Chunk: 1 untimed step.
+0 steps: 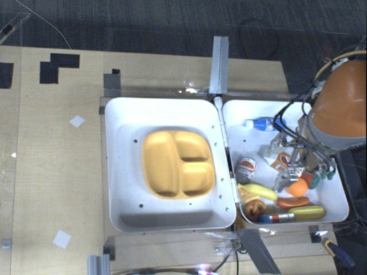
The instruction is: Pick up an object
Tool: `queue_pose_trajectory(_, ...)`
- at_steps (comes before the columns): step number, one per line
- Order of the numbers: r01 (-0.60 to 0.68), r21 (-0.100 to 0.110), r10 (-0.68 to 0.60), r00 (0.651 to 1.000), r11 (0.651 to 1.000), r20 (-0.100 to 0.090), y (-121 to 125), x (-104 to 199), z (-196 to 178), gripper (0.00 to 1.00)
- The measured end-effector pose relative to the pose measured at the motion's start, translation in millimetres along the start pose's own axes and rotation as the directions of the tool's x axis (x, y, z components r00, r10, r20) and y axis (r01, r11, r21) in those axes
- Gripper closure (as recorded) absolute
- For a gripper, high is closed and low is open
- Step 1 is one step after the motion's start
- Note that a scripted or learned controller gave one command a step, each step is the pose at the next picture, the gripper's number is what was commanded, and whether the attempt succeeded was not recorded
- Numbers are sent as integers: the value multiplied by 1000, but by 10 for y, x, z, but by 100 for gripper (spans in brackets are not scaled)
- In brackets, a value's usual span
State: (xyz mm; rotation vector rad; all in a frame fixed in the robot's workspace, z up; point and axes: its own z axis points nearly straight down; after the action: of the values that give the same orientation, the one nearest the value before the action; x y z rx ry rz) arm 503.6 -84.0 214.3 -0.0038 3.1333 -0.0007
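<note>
Gripper hangs over a small orange carrot-shaped toy; its grasp I cannot tell. Toys crowd the right white bin's near edge.

Single fixed camera is looking down on the bench from above, at a slant, from a moderate height. Landmark: the left white bin, which is sitting near frame centre. The right white bin is lying just beside it toward the right edge, where the arm is reaching in. Dark floor is showing beyond the landmark, along the top.
</note>
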Motion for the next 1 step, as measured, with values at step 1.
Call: queue_pose_trajectory(1, 4, 1, -4, 1000, 1000, 10, 7, -29, -123, 100)
